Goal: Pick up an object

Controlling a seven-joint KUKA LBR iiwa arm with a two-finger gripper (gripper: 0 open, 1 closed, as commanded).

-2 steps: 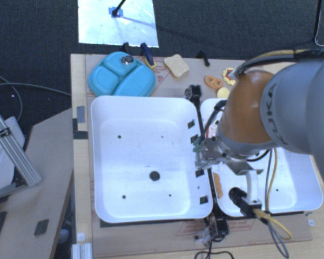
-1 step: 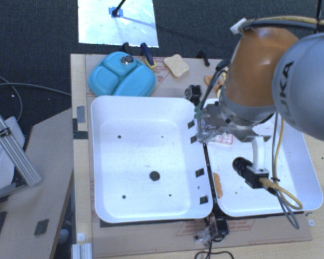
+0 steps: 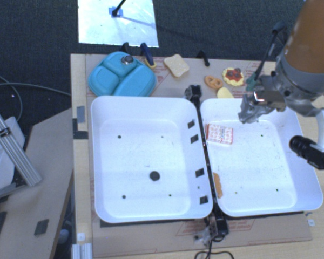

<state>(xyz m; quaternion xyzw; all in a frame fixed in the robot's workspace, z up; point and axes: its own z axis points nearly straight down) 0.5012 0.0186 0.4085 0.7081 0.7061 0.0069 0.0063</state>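
A red-and-white patterned packet (image 3: 218,134) lies flat in the right bin (image 3: 270,198), near its back left corner. A small orange piece (image 3: 217,184) rests against that bin's left wall. A small dark round object (image 3: 154,175) sits in the middle of the left bin (image 3: 124,144). My gripper (image 3: 249,115) hangs over the back of the right bin, a little right of and behind the packet, with nothing visibly held in it.
Behind the bins lie a blue sectioned dish (image 3: 121,75), a toast slice (image 3: 176,65), a pretzel (image 3: 213,81), a small pizza (image 3: 233,76) and a yellow piece (image 3: 224,93). A black cylinder (image 3: 309,151) juts over the right bin's right rim.
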